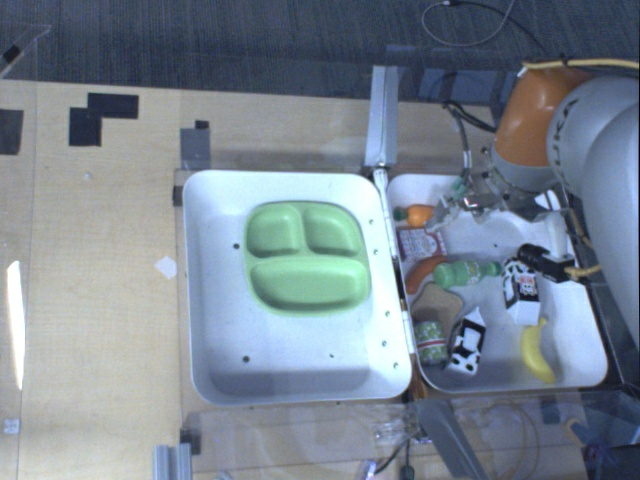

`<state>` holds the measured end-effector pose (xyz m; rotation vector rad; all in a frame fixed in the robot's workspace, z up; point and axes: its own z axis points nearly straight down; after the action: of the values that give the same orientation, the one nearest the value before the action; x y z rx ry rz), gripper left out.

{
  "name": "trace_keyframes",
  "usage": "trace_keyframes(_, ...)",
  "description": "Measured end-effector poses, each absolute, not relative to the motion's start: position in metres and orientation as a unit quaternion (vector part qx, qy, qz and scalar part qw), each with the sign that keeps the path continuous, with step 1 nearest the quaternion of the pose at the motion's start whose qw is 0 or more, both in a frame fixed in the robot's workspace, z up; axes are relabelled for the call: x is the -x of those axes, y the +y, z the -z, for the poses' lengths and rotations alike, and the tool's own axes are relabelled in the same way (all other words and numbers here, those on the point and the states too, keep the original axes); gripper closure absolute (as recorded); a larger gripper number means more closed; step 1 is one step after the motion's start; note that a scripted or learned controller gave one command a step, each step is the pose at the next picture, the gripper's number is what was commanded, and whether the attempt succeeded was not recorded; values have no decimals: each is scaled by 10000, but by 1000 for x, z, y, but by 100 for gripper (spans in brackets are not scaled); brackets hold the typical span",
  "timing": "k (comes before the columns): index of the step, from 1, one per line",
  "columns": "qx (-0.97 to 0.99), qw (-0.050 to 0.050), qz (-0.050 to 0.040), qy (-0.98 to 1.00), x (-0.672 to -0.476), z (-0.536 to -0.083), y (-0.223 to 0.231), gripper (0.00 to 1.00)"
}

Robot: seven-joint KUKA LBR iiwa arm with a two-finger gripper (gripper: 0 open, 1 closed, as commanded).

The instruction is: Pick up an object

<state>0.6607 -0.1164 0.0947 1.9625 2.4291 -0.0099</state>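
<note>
Objects for picking lie crowded in the right bin (590, 368), none of them between the gripper's fingers. Nearest the gripper (462, 200) is a small orange carrot-like piece (420, 213) at the far left corner of that bin, just to the gripper's left. Nearer to the camera sit a red-and-white packet (416, 241), a reddish piece (422, 270) and a green bottle (465, 271) lying on its side. Nearer still are a brown flat piece (433, 298), a small green can (432, 340), and a black-and-white carton (467, 342). A second black-and-white carton (520, 288) lies toward the right, with a yellow banana (535, 353) at the near right corner.

The gripper hangs low over the far part of the right bin; whether it is open or closed cannot be told. The grey arm (600, 158) with its orange band (530, 113) comes in from the right.

The left bin (215, 348) holds a green divided tray (306, 256) lying flat near its middle, well apart from the gripper
</note>
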Motion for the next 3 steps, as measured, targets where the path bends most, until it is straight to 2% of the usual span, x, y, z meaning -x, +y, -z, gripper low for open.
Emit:
trace_keyframes(1, -6805, 10, -2, 7328, -670, -202, -127, 0)
trace_keyframes(2, -6031, 85, -36, 7976, -674, -115, -110, 0)
trace_keyframes(3, -5496, 37, -79, 8354, -669, -99, -134, 0)
